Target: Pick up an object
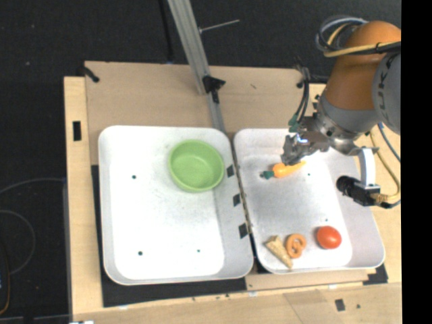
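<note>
A small orange carrot point(285, 171) with a green tip lies in the upper part of the right bin point(297, 211), pointing left. My gripper point(295, 155) hangs right over the carrot's right end, touching it or just above it. Near that bin's front edge lie a red tomato point(329, 237), an orange ring-shaped piece point(295, 244) and a tan wedge point(277, 250). A green bowl point(196, 166) sits in the upper right part of the left bin point(142, 228).
A slanted metal pole point(192, 46) comes down from the top to the gap between the bins. A black fitting with cables point(358, 189) sticks out over the right bin's right side. The arm's orange band point(358, 52) is at the upper right.
</note>
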{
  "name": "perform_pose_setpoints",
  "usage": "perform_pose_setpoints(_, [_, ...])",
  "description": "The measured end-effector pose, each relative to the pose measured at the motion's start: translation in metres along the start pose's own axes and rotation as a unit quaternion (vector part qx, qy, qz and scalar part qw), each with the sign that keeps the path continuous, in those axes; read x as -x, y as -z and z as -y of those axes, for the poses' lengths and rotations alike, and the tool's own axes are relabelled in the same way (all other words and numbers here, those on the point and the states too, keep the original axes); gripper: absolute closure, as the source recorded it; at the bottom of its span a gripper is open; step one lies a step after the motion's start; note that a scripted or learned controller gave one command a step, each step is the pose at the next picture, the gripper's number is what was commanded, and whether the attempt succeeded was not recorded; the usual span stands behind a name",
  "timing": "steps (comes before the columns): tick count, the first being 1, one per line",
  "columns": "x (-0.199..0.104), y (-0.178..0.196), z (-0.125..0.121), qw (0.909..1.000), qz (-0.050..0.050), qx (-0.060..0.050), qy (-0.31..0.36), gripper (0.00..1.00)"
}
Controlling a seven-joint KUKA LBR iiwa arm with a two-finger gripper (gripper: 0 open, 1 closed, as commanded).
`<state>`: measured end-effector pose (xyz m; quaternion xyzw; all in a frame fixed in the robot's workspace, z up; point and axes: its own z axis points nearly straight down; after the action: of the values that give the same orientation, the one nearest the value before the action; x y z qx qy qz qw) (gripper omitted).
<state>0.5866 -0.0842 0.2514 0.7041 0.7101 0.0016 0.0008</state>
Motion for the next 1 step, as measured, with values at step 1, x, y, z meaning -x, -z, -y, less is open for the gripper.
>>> perform_pose_setpoints(1, [-0.0413, 0.0002, -0.0180, 1.0000, 0.000, 0.000, -0.001, 1.00])
